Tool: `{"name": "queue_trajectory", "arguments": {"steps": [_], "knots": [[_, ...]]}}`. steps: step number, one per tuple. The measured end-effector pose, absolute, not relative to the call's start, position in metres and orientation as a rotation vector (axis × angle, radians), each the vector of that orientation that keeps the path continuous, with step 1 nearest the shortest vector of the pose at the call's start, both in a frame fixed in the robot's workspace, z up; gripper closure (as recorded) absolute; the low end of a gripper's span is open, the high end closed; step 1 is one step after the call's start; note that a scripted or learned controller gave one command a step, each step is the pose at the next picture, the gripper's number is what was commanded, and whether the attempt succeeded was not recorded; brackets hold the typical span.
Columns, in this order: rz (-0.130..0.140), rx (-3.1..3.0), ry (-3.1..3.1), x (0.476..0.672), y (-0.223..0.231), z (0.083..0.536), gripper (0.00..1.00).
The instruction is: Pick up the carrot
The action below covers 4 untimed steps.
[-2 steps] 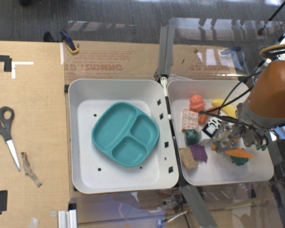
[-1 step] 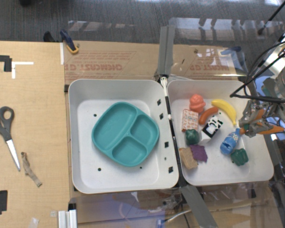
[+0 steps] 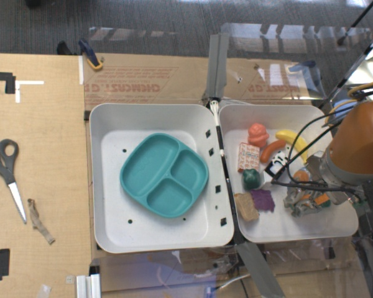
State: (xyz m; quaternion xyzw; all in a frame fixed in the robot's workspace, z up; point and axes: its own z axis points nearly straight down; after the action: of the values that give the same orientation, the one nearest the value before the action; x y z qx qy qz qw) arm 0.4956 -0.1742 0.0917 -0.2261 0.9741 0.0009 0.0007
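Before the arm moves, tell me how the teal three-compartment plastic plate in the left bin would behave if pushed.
The teal three-compartment plastic plate looks rigid and light, so it would probably slide rather than bend. Lying flat in the left white bin, it seems unlikely to tip. Its smooth rim may be slippery to grip.

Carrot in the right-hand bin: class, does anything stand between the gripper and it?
Nothing visible does. The grey metal gripper is down right at the orange carrot in the white right-hand bin. The yellow banana lies apart, farther back.
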Motion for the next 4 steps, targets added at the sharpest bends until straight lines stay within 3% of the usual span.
{"name": "queue_trajectory", "arguments": {"steps": [1, 2, 3, 4], "knots": [[0.0, -0.737, 3.05, 0.491, -0.18, 0.215, 1.0], [-0.001, -0.798, 3.034, 0.524, -0.213, 0.45, 1.0], [0.004, -1.44, 2.789, 0.509, -0.221, 0.397, 1.0], [0.004, -1.793, 2.576, 0.479, -0.221, 0.38, 1.0]]}}
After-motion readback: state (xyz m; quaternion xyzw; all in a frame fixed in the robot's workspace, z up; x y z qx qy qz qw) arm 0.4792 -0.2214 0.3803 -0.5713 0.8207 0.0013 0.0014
